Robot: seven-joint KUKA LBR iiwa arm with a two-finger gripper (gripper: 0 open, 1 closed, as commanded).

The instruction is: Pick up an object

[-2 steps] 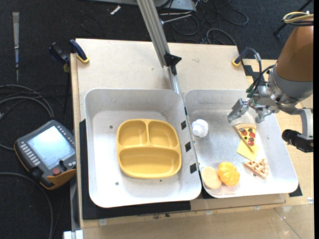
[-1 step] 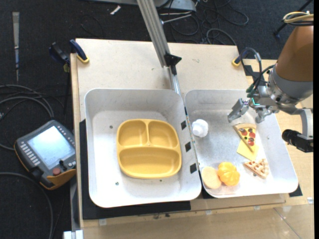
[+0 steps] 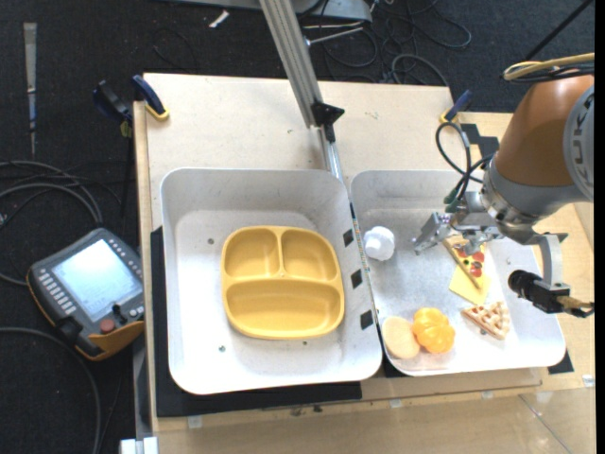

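Pizza slice (image 3: 470, 265), yellow wedge with red toppings, flat in right bin (image 3: 397, 192), under jaws of unclear state.

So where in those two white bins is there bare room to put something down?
Left bin: bare floor all around the yellow divided plate. Right bin: free along its far wall and between the white cup and orange toy. Its near right side is crowded with food pieces.
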